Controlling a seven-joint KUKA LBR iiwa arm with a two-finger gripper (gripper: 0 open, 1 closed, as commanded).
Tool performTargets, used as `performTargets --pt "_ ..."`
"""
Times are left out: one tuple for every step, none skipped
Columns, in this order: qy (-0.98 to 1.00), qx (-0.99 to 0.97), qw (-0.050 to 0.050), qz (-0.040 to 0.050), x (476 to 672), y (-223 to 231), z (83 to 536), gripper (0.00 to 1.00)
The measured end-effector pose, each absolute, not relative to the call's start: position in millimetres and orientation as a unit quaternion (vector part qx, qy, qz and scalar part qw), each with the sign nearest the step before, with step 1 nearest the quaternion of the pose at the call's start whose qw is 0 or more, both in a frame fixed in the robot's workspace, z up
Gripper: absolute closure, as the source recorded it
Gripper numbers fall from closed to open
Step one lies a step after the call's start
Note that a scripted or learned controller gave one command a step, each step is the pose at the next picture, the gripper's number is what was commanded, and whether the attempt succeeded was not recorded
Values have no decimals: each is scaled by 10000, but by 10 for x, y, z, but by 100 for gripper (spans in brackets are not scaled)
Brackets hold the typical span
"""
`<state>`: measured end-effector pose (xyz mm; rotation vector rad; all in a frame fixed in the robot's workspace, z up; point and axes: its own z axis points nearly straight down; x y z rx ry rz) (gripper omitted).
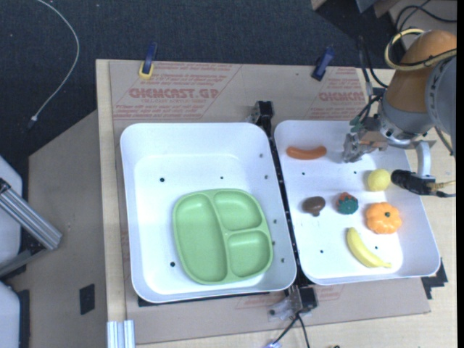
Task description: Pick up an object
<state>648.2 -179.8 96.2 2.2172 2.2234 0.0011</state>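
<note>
The right bin [319,261] holds an orange sausage [307,151] at the back, a yellow lemon [378,180], a brown piece [314,206], a teal and red piece [348,204], an orange pumpkin [383,218] and a yellow banana [365,249]. My gripper [353,151] hangs over the back of this bin, just right of the sausage and left of the lemon. Nothing shows between its fingers.
The left bin [145,158] holds a green divided plate [221,235]. A black clamp [262,112] sits at the back between the bins, and another [304,297] at the front. Blue clips [322,62] mark the board's back edge.
</note>
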Motion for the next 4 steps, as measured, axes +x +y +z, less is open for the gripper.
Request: performTargets --pt "7077 7065 37 22 6465 -1732 1578 100" --pt "7076 7066 33 17 6531 -1722 2030 100" --pt "7077 7065 43 21 6548 -1725 2573 100" --pt "7090 7052 -19 1 6471 -1175 2447 100"
